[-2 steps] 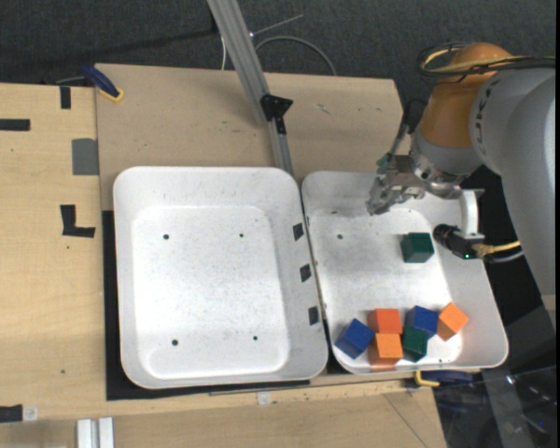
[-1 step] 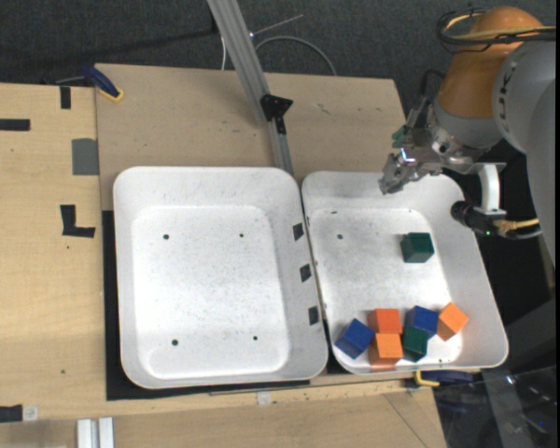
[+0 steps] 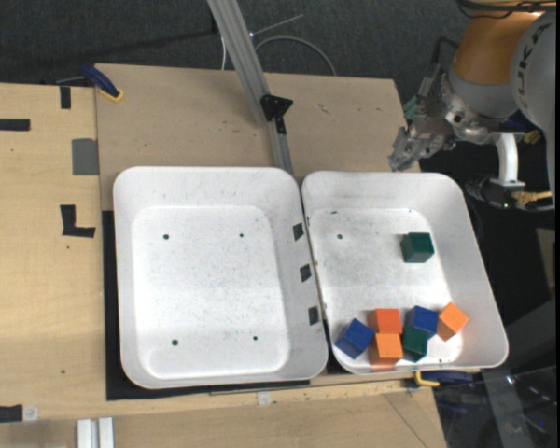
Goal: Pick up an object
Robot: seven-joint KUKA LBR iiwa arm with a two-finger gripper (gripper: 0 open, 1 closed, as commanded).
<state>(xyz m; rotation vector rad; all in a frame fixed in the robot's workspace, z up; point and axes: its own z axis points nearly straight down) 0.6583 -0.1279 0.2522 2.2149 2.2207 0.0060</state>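
Camera view: gripper (image 3: 406,153) hangs at upper right, just above the right bin's (image 3: 467,213) top rim, nothing between its fingers; their spread cannot be told. Inside that bin, a green block (image 3: 416,247) sits alone mid-right. Along the bottom edge cluster blue (image 3: 355,337), orange (image 3: 386,320) and other blocks. Left bin (image 3: 205,187) sits alongside.

A tan wooden bench (image 3: 196,110) marked with black tape (image 3: 5,131) stands against dark floor, crossed by a slanted metal rail (image 3: 243,49).
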